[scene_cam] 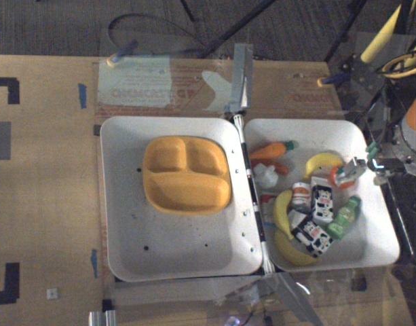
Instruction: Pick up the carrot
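Gripper [359, 165] is seen at the right side of the frame, hanging over the right bin [377, 244] near its right wall, just above the pile of toy food. Whether anything is pinched can't be told; it's small and blurry, mixed in with a red-and-white bit right under it.

Carrot [270, 151] is parked in the upper left corner of the right bin, lying roughly flat with its green end pointed toward the right, hard up near the divider between the bins. So it's well apart from the gripper, off to the left and a touch higher in the frame, with a yellow banana [322, 161] sitting between the two.

What could go sideways, as a guess:
- the carrot being so close to the bin wall means one side of the grasp could get blocked by the rim, and the thing just gets shoved into the corner
- a small white object [266, 176] just below it could get caught along with it
- clutter nearby (milk cartons [322, 202], green bottle [345, 216]) could be grabbed instead if the descent is made from the current spot

The orange divided plate [187, 175] in the left bin isn't in play
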Robot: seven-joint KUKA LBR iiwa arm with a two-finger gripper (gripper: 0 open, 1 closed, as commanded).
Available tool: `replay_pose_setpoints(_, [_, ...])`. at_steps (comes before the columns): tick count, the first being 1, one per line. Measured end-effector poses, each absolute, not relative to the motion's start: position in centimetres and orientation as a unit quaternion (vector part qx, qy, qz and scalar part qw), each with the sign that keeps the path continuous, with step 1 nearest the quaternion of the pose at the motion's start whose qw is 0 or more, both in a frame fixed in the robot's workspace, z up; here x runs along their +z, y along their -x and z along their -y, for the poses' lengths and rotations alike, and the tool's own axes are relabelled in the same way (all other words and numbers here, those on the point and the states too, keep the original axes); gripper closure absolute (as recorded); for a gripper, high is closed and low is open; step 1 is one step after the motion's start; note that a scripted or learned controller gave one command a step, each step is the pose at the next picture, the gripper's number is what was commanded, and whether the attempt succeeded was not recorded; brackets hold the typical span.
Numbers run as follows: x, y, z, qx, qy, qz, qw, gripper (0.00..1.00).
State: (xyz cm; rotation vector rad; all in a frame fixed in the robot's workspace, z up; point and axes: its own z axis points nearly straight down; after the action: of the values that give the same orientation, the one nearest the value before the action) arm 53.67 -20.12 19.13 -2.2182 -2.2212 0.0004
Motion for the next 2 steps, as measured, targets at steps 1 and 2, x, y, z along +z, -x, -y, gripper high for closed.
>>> replay_pose_setpoints(1, [11.59,-55.15,20.13,-0.0052,0.551,0.835,-0.011,0.00])
replay_pose_setpoints(2, [10.60,-55.24,21.11,-0.0147,0.684,0.729,-0.007,0.00])
